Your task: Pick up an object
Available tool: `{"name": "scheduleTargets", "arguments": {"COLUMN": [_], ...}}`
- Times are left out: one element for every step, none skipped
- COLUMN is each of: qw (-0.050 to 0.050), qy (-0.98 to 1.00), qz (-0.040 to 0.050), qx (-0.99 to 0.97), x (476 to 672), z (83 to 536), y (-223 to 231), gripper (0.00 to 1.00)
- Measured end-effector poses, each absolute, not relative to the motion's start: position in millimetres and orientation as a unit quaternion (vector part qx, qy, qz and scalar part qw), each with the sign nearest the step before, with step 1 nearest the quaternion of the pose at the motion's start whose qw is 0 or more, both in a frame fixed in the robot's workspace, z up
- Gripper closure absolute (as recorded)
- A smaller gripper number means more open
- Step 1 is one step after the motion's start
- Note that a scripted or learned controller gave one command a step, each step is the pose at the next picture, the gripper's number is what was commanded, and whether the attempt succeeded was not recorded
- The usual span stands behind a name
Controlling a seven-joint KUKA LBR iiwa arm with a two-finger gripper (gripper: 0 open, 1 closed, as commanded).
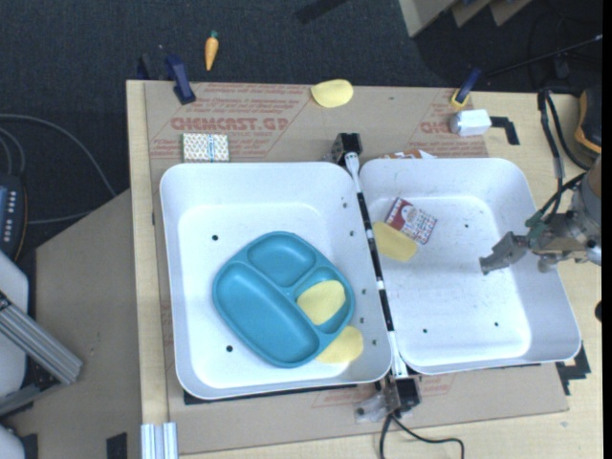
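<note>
The left bin [191, 199] holds 1 blue divided tray [273, 299] and 2 yellow pieces: 1 [322, 300] lies in the tray, 1 [342, 346] touches its lower edge. The right bin [507, 189] holds 1 yellow piece [395, 245] and 1 red-white packet [412, 220], touching. The gripper [497, 259] hovers at the right side; its fingers look slightly apart, holding nothing.

two white bins [182, 199], one blue tray [258, 299], four yellow pieces [322, 300]
</note>
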State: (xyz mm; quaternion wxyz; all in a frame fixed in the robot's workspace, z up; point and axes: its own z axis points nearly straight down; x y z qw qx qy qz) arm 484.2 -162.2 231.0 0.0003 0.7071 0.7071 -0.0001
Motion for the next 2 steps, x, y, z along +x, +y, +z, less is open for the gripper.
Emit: {"name": "scheduleTargets", "arguments": {"qw": [0.000, -0.002], "qy": [0.708, 0.707], "qz": [0.0002, -0.0009], "qx": [0.706, 0.707], "x": [584.5, 601.7], "z": [171, 112], "y": [-117, -108], "gripper": [0.00, 0.00]}}
